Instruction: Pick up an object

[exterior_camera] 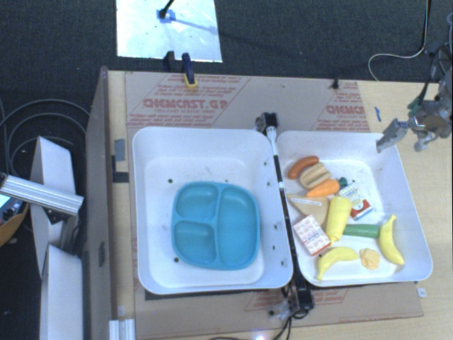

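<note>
Nearest the camera, along the front wall of the right bin (422, 259), two yellow toy bananas are lying: one banana (335, 259) curving along the front left, the other banana (391, 240) standing more on end toward the front right, with a small pale yellow lump (370, 258) between them. Just behind them a red-and-white checked packet (311, 234) is sitting beside a yellow bottle-shaped piece (337, 218), and a green stick (362, 229) is lying across its far side. Farther back, a toy hot dog (304, 166), a tan bun (316, 176) and an orange carrot (323, 188) are crowding together, touching or nearly so. The left bin (152, 147) is holding a blue divided plate (215, 224). Both bins are resting on a cardboard sheet (233, 98) on the tabletop (396, 98). Any of the toys in the right bin could serve as the object to pick up; they appear to be light, hollow plastic, stiff but smooth and likely slippery. The right-hand banana looks the easiest target, since it is lying somewhat apart from its neighbours, and closing across its narrow middle should give the surest hold. The grey arm (444, 83) is reaching in from the right edge, its gripper (405, 133) hanging over the back right corner of the right bin, well apart from the toys. It is too small and blurred to say whether its fingers are spread or pressed together, and nothing is showing between them.
</note>
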{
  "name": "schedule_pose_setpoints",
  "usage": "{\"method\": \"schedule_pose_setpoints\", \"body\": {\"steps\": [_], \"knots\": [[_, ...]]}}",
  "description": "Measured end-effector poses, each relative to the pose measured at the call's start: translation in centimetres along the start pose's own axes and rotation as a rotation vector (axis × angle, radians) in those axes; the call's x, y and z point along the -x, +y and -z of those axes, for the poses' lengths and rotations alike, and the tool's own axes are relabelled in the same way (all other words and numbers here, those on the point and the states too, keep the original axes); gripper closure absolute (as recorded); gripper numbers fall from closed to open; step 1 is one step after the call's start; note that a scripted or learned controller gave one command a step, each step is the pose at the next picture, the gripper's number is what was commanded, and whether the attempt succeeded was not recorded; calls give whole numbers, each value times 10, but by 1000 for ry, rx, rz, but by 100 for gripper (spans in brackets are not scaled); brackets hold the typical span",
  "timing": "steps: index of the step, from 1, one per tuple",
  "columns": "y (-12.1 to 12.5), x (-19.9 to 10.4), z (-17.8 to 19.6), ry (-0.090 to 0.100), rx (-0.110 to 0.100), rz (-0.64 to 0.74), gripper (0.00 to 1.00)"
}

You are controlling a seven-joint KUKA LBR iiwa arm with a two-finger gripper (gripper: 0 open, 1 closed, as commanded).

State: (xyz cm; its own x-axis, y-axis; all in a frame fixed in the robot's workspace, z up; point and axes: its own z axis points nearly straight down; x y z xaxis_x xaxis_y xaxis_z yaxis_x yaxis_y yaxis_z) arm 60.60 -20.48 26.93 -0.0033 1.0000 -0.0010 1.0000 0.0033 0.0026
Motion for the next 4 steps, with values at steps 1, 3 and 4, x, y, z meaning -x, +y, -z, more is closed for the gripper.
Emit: {"method": "schedule_pose_setpoints", "body": {"steps": [1,3,4], "knots": [[-17,-82,-100,5,-9,7,0],[-115,-108,-179,-4,19,-6,0],[-56,-90,-180,1,7,2,0]]}}
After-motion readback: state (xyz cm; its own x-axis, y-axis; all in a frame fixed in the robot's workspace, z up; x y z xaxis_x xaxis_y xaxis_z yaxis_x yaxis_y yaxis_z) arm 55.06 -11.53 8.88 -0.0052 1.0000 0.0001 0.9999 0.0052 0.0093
